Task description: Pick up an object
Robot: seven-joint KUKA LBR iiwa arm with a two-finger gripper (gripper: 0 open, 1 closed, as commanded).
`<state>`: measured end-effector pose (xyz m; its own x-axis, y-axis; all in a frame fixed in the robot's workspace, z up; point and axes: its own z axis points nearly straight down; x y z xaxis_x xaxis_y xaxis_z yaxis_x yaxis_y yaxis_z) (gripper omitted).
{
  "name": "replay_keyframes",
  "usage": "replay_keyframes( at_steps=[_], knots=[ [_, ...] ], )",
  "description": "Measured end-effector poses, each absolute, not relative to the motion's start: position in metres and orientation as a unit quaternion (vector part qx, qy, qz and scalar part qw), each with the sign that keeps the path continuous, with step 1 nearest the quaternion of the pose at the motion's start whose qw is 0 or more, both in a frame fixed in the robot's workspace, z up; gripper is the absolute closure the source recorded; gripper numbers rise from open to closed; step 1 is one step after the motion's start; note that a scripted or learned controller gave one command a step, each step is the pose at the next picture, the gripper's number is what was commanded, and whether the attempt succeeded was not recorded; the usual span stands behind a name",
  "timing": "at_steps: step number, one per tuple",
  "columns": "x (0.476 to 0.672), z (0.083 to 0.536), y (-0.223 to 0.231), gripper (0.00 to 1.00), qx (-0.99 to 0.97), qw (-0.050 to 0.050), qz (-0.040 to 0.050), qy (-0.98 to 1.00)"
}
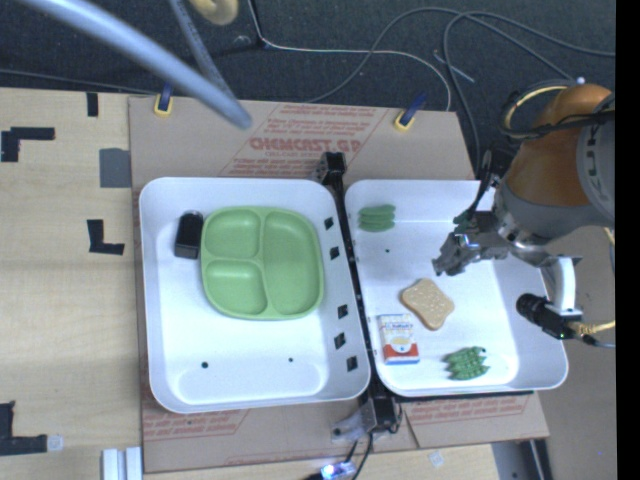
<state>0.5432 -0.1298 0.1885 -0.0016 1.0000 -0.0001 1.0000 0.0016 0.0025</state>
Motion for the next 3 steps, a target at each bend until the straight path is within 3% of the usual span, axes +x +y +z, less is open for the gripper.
replay_keyframes(
  at_steps=[1,3],
  knots=[
    [0.548,0.251,-0.127,1.00,0.706,0.003,0.0016,0.708],
    [0.519,0.221,-0.024,1.00,0.705,-0.002,-0.0010,0.709]
  ],
)
